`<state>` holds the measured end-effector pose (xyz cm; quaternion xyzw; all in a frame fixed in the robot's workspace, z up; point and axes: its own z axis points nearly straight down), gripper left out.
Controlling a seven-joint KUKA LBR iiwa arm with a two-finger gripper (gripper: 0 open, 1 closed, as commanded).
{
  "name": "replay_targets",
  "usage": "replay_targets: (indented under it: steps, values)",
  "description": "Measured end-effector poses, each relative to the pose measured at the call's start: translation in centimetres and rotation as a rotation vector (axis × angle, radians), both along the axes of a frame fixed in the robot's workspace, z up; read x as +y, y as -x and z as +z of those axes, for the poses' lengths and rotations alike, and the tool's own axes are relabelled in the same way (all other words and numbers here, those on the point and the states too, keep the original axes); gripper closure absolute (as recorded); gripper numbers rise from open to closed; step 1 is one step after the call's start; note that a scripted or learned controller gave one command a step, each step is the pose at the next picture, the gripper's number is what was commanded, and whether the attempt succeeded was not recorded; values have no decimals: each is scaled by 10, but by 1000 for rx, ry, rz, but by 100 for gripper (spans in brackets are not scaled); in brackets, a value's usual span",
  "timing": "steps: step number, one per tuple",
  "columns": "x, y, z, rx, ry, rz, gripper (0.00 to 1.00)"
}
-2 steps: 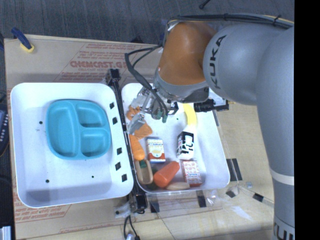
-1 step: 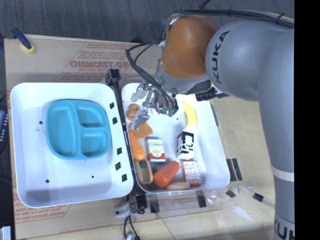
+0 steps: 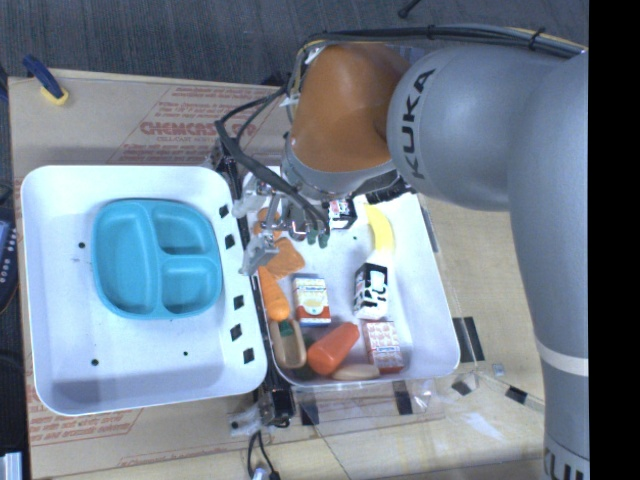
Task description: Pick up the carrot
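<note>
The carrot [image 3: 272, 295], a slim orange piece, lies along the left wall of the right bin [image 3: 440, 308], pointing toward the front. My gripper [image 3: 270, 236] hangs over the bin's back left corner, just above and behind the carrot's far end. An orange lump [image 3: 288, 259] sits right under the gripper, next to the carrot. Nothing is visibly held.
Around the carrot lie a small juice carton [image 3: 312, 300], a wooden brush [image 3: 291, 344], a red-orange piece [image 3: 333, 348], a red-and-white box [image 3: 382, 345], a black-and-white bottle [image 3: 372, 290] and a yellow banana [image 3: 380, 230]. The left bin [image 3: 50, 348] holds a blue divided plate [image 3: 157, 258].
</note>
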<state>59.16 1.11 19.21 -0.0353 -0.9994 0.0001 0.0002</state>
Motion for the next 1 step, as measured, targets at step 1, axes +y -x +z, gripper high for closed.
replay_targets:
  steps: [1]
  values:
    - [22,-8,1,-4,0,25,0]
